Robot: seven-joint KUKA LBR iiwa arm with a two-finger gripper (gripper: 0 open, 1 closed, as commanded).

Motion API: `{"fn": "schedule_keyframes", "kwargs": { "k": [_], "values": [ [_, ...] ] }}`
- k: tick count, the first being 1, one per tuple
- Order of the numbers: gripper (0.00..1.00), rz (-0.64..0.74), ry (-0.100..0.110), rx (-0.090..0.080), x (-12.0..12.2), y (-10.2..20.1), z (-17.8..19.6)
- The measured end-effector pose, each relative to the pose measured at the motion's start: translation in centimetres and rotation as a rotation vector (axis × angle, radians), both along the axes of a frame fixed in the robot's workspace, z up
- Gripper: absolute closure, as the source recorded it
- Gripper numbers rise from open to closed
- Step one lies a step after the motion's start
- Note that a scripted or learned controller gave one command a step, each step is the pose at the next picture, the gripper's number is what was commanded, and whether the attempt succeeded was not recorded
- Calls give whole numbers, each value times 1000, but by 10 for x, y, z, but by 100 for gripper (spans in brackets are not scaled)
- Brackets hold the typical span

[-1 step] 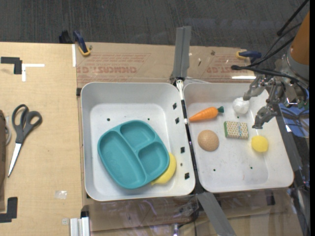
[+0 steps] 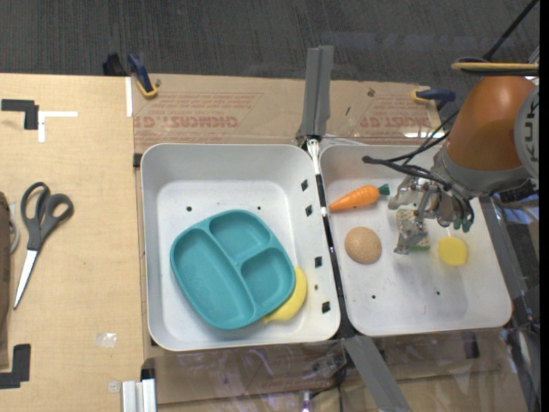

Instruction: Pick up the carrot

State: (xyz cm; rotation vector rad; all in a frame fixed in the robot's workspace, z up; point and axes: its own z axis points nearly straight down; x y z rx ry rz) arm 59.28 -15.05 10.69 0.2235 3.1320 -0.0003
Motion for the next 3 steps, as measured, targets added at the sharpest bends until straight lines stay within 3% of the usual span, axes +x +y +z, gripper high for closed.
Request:
{"fn": "schedule_keyframes", "kwargs": {
  "k": [1, 2, 3],
  "values": [
    [0, -282, 0, -1, 55, 23, -14],
    [100, -278, -5, -3, 57, 24, -3],
    [100, -302, -3, 0, 53, 80, 86]
  ]
}}
